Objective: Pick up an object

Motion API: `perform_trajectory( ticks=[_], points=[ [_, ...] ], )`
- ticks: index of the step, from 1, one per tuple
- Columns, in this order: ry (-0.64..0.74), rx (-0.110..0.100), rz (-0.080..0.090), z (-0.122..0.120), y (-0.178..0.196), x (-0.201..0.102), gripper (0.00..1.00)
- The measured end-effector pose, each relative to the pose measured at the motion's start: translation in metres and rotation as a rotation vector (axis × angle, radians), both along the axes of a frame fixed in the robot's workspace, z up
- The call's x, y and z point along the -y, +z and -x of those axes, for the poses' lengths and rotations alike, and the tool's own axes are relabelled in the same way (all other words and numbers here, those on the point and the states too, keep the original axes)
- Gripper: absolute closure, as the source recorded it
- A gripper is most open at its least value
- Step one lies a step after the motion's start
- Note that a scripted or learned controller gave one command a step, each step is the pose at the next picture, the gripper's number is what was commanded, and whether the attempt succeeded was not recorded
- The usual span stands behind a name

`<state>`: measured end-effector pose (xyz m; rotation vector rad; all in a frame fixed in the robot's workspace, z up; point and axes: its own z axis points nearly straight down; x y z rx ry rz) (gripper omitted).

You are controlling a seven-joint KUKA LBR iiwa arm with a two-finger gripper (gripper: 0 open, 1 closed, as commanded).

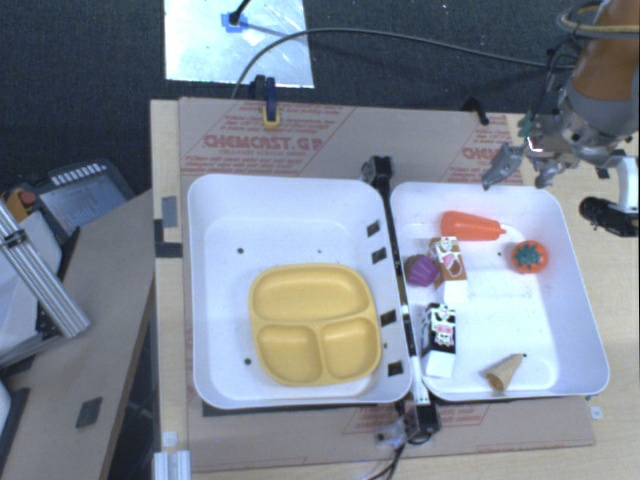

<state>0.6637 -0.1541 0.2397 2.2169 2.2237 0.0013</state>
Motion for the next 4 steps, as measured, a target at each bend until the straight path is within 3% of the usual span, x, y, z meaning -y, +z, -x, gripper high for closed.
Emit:
perform_trajectory(
  ticks=[2,3,4],
  points=[
    [0.000,-0.001,0.000,0.007,-0.099,-0.010,0.00],
    [0.001,0.016,0.004,0.002,-0.129,-0.010,0.00],
    [0.004,0.027,0.006,-0.001,-0.114,-0.010,1.00]
  ],
)
